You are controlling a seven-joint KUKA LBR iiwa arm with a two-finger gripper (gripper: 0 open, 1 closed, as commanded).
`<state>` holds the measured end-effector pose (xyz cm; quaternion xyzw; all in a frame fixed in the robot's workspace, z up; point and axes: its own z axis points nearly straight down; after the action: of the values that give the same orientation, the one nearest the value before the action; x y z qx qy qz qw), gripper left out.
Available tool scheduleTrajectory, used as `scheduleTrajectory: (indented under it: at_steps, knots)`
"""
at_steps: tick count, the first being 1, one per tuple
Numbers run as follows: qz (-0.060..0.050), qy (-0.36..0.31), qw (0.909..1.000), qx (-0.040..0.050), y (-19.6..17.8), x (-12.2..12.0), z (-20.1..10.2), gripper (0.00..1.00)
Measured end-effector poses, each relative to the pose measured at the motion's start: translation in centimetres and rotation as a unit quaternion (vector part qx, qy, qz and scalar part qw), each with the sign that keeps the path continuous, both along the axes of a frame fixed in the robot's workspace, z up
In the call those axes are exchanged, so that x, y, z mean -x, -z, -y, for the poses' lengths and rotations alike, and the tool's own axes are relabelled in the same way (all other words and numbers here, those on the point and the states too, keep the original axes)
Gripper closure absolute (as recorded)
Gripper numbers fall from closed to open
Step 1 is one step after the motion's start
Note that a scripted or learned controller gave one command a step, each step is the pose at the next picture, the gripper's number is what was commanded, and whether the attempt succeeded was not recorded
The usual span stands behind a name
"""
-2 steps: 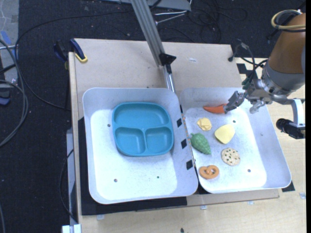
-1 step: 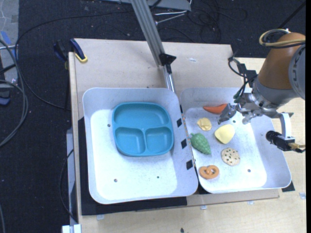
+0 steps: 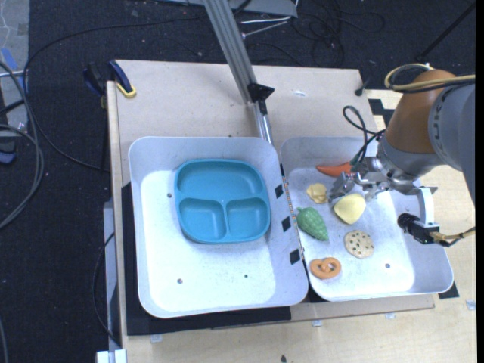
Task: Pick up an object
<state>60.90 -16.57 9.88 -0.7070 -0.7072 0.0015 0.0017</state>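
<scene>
My gripper [image 3: 355, 182] hangs low over the right bin [image 3: 423, 278], reaching in from the right. Just beneath and in front of it lies a pale yellow wedge [image 3: 349, 209], very close to the gripper's tip; no thing shows held in it. An orange carrot [image 3: 331, 169] lies just to its left at the bin's back. A small cream piece [image 3: 318, 193] sits left of the wedge. Further forward are a green cone-shaped piece [image 3: 311, 223], a speckled cookie [image 3: 358, 243] and an orange pretzel [image 3: 326, 268].
The left bin [image 3: 151, 278] holds a blue divided plate [image 3: 222, 201]. A slanted metal pole [image 3: 234, 44] comes down to the rear seam between the bins. Bare white floor lies at the right bin's front right.
</scene>
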Motion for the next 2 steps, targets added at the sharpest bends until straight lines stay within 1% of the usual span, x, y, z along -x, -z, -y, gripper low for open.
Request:
scheduleTrajectory:
  at_steps: [1,2]
  knots:
    - [0.003,0.000,1.0000,0.0008,-1.4,-0.2,0.0,1.00]
    - [0.005,-0.001,1.0000,0.0008,-5.9,-0.6,-0.5,1.00]
